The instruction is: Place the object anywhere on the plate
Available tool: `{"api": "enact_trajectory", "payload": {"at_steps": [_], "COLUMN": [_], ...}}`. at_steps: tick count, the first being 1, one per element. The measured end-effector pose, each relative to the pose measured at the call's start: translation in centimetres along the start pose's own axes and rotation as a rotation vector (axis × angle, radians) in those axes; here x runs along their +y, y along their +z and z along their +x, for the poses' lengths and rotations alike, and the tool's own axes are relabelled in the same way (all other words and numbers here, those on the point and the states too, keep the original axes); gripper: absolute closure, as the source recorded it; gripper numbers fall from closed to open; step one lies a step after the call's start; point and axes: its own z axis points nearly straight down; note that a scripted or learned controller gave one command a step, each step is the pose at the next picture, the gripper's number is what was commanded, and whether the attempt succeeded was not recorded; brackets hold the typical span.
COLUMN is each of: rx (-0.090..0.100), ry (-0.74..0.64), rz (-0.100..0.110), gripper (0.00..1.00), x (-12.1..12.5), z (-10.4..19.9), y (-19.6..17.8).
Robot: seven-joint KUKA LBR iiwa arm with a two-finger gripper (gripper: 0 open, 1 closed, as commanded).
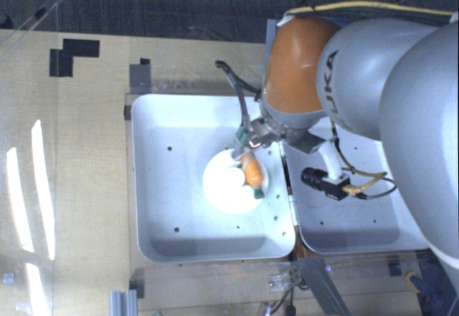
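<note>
A round white plate (226,185) lies in the left bin, toward its right side. An orange object (252,171), oblong, sits at the plate's right rim. My gripper (249,152) hangs right above that spot, its green-tipped fingers (242,137) close to the object's upper end. A second green tip shows below the object at the plate's edge. The wrist hides whether the fingers pinch the object.
The left bin (165,164) has bare floor to the left of the plate. The right bin (344,225) lies under the arm, with a black cable fitting (323,182) over it. A clear panel stands along the bench's left side.
</note>
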Motion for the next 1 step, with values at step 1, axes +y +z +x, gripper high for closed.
{"api": "enact_trajectory", "payload": {"at_steps": [1], "rx": [-0.002], "ry": [-0.028], "rz": [0.006], "gripper": [1.0], "x": [4.74], "z": [5.73], "y": [0.91]}}
